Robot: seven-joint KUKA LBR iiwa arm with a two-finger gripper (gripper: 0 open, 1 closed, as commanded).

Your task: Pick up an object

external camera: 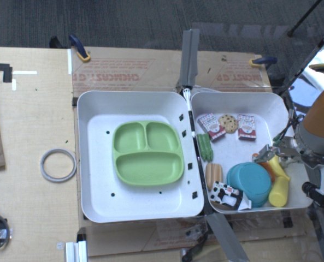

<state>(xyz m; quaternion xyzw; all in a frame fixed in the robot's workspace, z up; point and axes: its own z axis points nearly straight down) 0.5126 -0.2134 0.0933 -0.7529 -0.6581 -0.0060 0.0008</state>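
- I see my arm point(317, 127) entering from the right edge of the frame, its orange band showing just above the wrist.
- My tool point(271, 153) sits low over the right bin point(235, 96), at that bin's right side; I cannot tell whether it is spread or pressed together, or whether anything sits in it.
- The tool's tip lies right at an orange piece point(264, 161) and the top of a yellow bottle-like toy point(280, 185); I cannot tell if it touches either.
- Just left of those sits a round blue bowl point(250, 183), and below left of it a black-and-white toy point(225, 195).
- Further left I see a hot dog toy point(213, 173) and a green pickle-like piece point(205, 147).
- Along the upper part of the bin lie two small red-and-white cartons point(211, 126) point(246, 127) with a cookie point(227, 123) between them.
- The left bin point(96, 162) holds a green divided plate point(148, 153).
- On the table point(30, 124), at the left of the frame, lies a grey ring point(58, 164).
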